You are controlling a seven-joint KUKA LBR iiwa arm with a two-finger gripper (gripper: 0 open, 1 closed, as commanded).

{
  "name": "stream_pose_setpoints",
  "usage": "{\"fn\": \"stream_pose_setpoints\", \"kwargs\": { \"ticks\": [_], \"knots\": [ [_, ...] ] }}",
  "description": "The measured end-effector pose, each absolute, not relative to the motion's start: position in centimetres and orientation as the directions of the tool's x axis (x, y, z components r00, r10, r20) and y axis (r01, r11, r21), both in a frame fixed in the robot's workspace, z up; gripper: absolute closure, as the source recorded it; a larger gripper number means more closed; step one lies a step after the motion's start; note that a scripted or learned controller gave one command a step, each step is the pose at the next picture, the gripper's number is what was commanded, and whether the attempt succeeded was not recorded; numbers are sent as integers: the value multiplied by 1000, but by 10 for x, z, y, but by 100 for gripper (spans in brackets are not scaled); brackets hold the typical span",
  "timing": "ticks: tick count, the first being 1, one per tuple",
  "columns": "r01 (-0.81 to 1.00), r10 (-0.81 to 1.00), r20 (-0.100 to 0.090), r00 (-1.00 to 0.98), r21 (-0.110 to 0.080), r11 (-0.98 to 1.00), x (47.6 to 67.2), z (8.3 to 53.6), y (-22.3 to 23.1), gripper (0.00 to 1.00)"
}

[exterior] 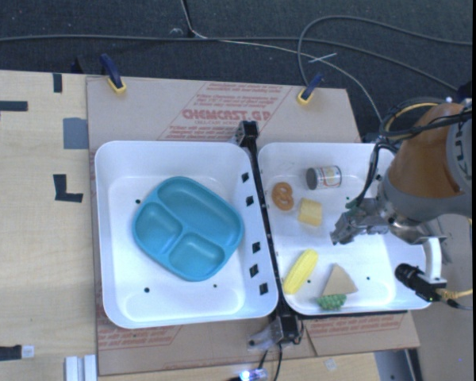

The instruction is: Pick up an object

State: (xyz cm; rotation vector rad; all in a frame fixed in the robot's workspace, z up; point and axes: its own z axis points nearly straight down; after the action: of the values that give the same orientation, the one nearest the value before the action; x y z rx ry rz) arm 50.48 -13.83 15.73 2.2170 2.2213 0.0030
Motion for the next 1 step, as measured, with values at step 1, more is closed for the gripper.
{"fn": "stream_pose_setpoints", "kwargs": {
  "ticks": [1],
  "knots": [
    [1000, 1000, -1, -2, 4, 2, 506, 210, -138, 100]
  ]
}}
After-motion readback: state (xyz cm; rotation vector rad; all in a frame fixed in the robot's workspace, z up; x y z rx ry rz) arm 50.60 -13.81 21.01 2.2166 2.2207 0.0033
